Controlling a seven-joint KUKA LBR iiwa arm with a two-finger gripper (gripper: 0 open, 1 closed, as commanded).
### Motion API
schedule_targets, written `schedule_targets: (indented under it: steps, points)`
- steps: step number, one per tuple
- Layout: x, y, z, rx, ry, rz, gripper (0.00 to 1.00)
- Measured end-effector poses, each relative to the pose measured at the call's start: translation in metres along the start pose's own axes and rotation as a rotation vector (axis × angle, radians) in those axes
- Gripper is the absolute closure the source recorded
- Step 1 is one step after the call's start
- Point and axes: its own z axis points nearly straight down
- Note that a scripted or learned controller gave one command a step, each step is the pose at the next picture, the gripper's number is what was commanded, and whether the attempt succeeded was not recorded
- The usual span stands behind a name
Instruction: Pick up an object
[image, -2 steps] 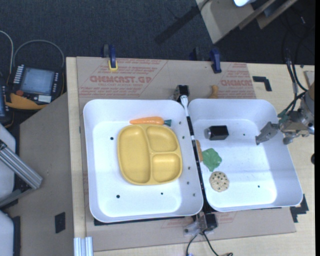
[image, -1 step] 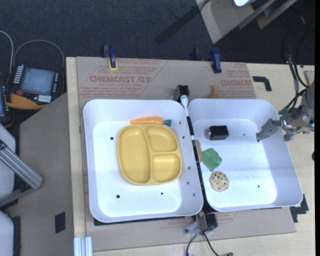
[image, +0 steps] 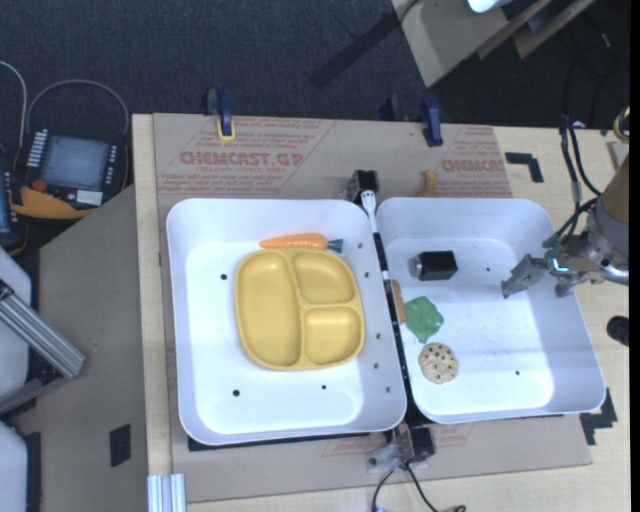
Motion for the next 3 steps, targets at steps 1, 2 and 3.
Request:
schedule_targets:
  steps: [1,2,3]
  points:
    - [0.0,-0.003,0.043,0.0,0.0,0.0,0.0]
    - [0.0,-0.003,0.092,0.0,0.0,-0.001,0.0]
    - [0.0,-0.002,0.078,-0.006,-0.003,0.0,1.0]
